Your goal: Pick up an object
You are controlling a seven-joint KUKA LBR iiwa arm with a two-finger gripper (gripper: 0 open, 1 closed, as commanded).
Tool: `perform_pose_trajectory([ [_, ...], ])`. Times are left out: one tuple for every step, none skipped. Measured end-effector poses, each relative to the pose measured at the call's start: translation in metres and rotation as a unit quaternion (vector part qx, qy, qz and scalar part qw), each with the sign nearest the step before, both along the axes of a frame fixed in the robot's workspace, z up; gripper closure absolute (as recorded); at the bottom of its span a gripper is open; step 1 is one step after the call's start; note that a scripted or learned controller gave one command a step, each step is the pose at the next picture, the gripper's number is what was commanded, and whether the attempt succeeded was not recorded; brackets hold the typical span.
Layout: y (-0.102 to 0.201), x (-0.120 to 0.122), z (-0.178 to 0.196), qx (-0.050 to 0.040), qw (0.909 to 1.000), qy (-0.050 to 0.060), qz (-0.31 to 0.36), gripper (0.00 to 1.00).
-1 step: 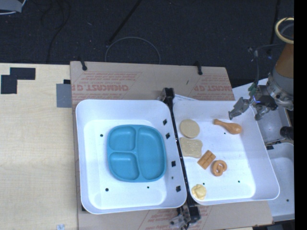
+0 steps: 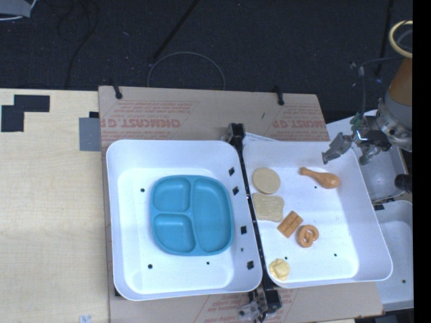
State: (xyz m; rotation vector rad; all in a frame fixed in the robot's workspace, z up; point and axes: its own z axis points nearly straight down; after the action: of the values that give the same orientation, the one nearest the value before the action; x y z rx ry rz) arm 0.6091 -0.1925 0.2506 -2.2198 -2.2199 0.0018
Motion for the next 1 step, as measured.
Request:
perform_pose_trajectory([
  [-0.0088,0.0024,-0.0550,0.0003,1.0000,0.002,0.000,0.00],
])
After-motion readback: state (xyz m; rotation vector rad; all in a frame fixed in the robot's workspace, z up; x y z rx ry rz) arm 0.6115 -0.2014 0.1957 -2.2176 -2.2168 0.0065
